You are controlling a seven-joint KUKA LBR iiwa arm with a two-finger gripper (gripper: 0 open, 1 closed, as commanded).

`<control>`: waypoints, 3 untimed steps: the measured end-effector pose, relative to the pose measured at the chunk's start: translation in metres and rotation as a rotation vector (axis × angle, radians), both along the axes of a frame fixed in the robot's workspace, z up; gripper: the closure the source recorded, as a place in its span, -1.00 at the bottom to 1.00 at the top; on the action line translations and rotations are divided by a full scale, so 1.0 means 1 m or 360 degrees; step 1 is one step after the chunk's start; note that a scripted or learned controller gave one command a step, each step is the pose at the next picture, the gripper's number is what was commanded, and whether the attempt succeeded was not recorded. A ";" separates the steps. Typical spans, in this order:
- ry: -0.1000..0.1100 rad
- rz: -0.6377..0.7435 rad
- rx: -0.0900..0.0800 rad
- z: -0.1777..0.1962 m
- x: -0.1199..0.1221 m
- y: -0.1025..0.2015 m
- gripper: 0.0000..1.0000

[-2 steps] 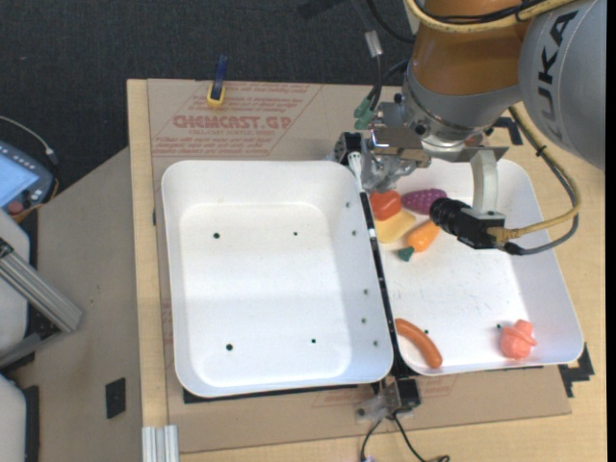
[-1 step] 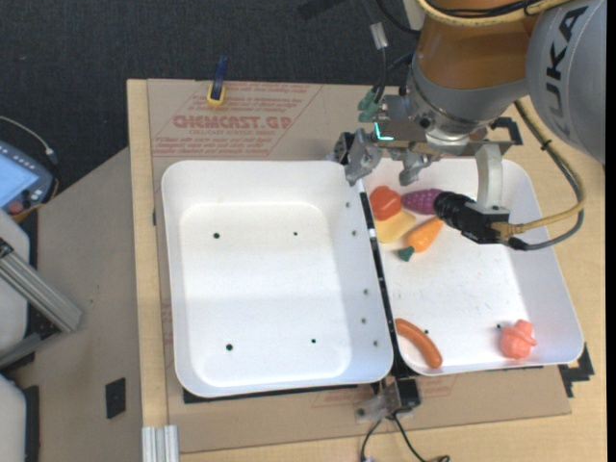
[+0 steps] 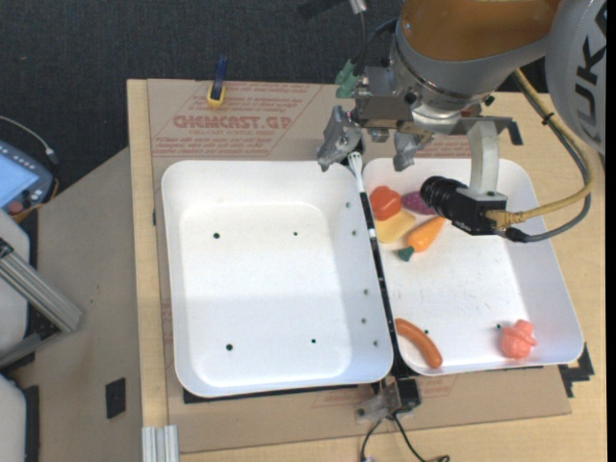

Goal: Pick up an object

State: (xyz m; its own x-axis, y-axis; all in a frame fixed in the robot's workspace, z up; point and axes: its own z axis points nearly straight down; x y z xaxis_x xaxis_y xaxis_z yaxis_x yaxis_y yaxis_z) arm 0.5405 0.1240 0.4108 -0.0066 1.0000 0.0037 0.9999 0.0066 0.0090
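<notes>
Single fixed camera above the bench (image 3: 289, 422), looking down at a slant, mid-distance. Both white bins in frame: left bin (image 3: 192, 287), right bin (image 3: 549, 296). Arm (image 3: 472, 17) enters from frame's upper right, near lens.

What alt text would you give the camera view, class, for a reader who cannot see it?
A grey-and-orange robot arm's gripper hangs over the back of the right bin, near a cluster of toy foods. A sausage and pink toy lie at its front.
</notes>
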 end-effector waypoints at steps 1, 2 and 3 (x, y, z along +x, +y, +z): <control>0.0008 -0.0009 -0.0004 0.006 0.001 -0.003 1.00; 0.0006 -0.0002 -0.0002 0.041 -0.002 0.045 1.00; 0.0006 -0.0002 -0.0002 0.057 0.009 0.094 1.00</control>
